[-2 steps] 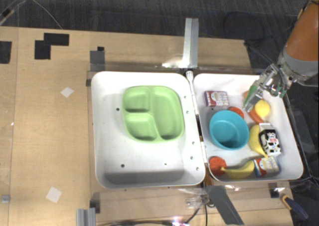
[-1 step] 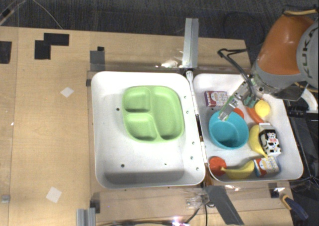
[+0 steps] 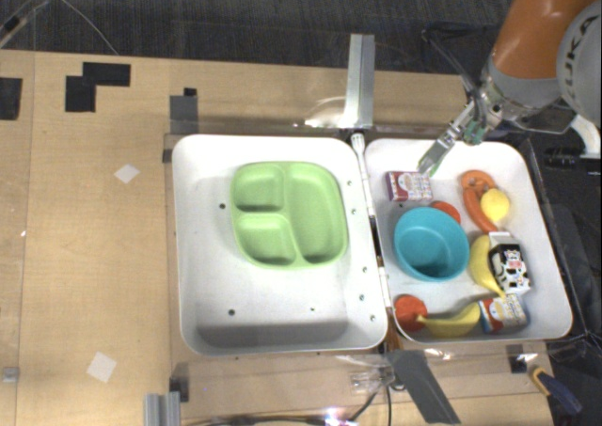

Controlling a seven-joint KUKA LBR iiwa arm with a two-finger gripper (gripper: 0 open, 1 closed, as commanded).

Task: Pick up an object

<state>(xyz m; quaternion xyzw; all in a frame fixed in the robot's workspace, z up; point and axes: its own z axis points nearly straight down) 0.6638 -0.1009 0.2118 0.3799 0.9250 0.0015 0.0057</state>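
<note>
Right, from my remote seat I see the grey arm with its orange band [image 3: 536, 20] reaching in from the right, its two-finger gripper [image 3: 430, 164] hanging over the upper part of the right shallow white bin [image 3: 541, 191]. Whether it is open or closed I cannot tell; it shows as one slim shape at this angle, and I see nothing held in it. Just below and left of the tip lies a small pink and white carton [image 3: 408, 187], close by, though I cannot tell if they touch. Below the carton sits a round blue plastic bowl [image 3: 431, 243], and to the right of the tip lie an orange, carrot-like toy [image 3: 473, 187] and a yellow lemon-shaped piece [image 3: 495, 202]. A yellow banana [image 3: 481, 262] curves beside the bowl, touching a black and white patterned carton [image 3: 510, 266]; a second yellow banana [image 3: 453, 321] lies along the near wall by a small red round piece [image 3: 408, 307]. This bin is crowded, with bare floor mainly along its top edge by the gripper. The left white bin [image 3: 202, 274] holds a light green divided tray [image 3: 287, 213], with bare floor all around it.
</note>
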